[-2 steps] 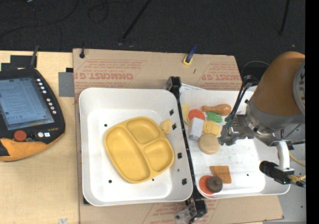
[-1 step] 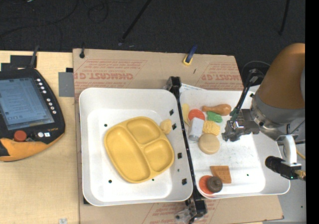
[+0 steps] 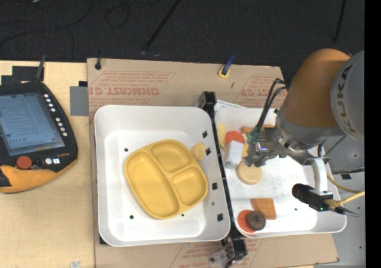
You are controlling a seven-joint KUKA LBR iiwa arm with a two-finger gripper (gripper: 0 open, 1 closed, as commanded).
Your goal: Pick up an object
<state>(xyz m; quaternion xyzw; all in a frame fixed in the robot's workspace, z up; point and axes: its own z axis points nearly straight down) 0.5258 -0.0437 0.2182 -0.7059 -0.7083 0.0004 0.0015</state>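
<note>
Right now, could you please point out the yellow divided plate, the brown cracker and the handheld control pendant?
yellow divided plate [image 3: 166, 177], camera view, centre ridge.
brown cracker [image 3: 264, 206], camera view, top face.
handheld control pendant [image 3: 30, 122], camera view, screen.

Arm [image 3: 324, 97] runs off the right edge and covers the upper right part of the right bin [image 3: 297, 225]. Gripper [image 3: 257, 152] sits low in a cluster of small items; the wrist hides its fingers, so grip state is unreadable. Under it, a white tube-like thing [image 3: 234, 152] and an orange-red piece [image 3: 234, 137] are partly covered, too small to identify. Tan disc [image 3: 250, 174]: contact with the gripper unclear. Teach pendant [image 3: 33, 136] cut off at left edge, screen text illegible. Cardboard print reversed and faint.
</note>
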